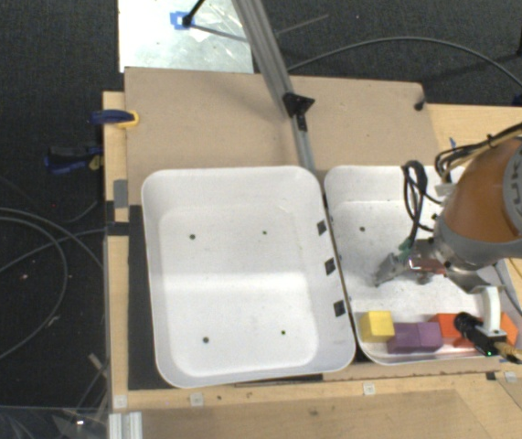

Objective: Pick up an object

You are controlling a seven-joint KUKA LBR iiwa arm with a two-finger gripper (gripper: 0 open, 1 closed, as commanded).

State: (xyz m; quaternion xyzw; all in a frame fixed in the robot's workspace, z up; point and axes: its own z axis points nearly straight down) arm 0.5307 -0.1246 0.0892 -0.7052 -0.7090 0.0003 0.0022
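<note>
Your gripper [396,269] low in the right bin [370,210], whether spread or pinched you cannot tell, yellow block [377,325], purple block [415,337], orange piece [450,325] near edge, left bin [233,273] beside.

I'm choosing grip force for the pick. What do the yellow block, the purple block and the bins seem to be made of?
Yellow block: probably painted wood or foam; matte, flat faces, sharp edges. Purple block: similar, matte, no shine. Right bin and left bin: likely thin moulded plastic; smooth white, rounded corners, soft sheen.
</note>
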